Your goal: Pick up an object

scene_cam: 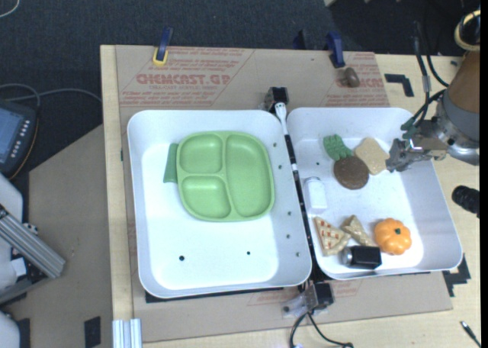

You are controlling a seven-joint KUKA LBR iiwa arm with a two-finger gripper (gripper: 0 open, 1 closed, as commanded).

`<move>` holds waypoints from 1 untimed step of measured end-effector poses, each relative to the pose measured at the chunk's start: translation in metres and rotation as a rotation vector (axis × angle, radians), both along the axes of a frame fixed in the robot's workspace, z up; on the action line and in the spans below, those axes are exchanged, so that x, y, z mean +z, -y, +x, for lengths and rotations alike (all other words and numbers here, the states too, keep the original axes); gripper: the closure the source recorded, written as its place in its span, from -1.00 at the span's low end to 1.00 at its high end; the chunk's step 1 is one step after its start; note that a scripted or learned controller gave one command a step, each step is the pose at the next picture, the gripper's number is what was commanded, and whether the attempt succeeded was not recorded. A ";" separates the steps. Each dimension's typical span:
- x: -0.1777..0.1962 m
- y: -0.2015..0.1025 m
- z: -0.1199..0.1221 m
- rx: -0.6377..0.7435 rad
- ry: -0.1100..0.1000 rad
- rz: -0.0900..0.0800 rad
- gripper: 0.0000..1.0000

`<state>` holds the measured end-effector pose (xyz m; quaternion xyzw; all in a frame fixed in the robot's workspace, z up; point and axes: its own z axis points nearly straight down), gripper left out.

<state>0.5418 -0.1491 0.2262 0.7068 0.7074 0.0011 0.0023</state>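
Cracker [372, 155] lies just beside the gripper [398, 157], finger state unreadable; approach step, next a descent over it.

My gripper [399, 154] sits at the right side of the right bin [438, 186], just beside the tan block [372, 154]. Obstacles to its left: the brown disc [351, 172] touching the tan block, and the green piece [334, 146] above it. The near edge is crowded by the orange pumpkin [392, 236], waffle wedges [341, 232] and a black item [363, 256]. Open floor lies mid-bin, between these two groups. In the left bin [152, 240] the green divided tray [226, 175] fills the centre; bare floor lies in front.
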 end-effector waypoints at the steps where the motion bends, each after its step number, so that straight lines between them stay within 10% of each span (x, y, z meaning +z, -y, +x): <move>1: -0.009 -0.048 0.009 0.004 -0.007 0.004 1.00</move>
